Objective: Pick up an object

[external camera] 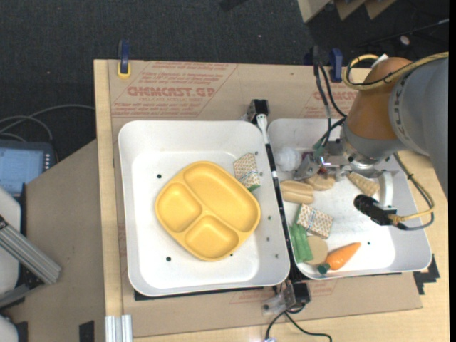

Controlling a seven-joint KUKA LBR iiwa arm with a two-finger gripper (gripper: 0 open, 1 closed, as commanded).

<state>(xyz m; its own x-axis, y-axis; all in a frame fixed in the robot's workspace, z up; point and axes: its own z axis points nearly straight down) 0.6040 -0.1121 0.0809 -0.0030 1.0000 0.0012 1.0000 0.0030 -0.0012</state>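
In the left bin, a glossy yellow three-compartment plate; fingers' state I cannot tell.

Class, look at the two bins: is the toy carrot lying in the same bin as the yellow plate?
No. The carrot lies in the right bin, while the yellow plate sits in the left bin.
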